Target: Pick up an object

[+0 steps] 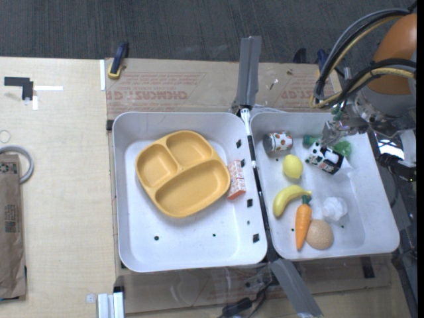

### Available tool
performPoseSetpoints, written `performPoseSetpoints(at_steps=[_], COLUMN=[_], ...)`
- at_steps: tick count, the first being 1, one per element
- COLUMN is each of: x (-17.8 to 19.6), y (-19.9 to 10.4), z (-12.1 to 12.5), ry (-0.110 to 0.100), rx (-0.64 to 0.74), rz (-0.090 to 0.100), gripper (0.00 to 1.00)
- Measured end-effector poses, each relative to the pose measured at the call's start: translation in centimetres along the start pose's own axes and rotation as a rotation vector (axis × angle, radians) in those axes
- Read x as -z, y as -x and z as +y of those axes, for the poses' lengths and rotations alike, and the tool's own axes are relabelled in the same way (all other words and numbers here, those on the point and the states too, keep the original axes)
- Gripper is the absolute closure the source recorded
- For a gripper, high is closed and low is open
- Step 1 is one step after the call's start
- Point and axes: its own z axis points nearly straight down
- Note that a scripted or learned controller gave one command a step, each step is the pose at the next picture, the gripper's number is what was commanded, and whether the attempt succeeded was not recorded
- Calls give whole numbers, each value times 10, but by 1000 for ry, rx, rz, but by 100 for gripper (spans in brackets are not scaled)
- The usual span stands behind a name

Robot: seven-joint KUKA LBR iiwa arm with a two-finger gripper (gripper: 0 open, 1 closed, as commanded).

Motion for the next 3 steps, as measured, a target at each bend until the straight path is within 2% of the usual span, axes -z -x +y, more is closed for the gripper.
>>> performPoseSetpoints(at_steps=[1,2,3], x=[-72,-61,-61], y=[67,68,68], z=[21,22,22], ry=[22,24,24], rx=[-118,-115,-115], rz=[-5,-9,-9], gripper=[100,100,0])
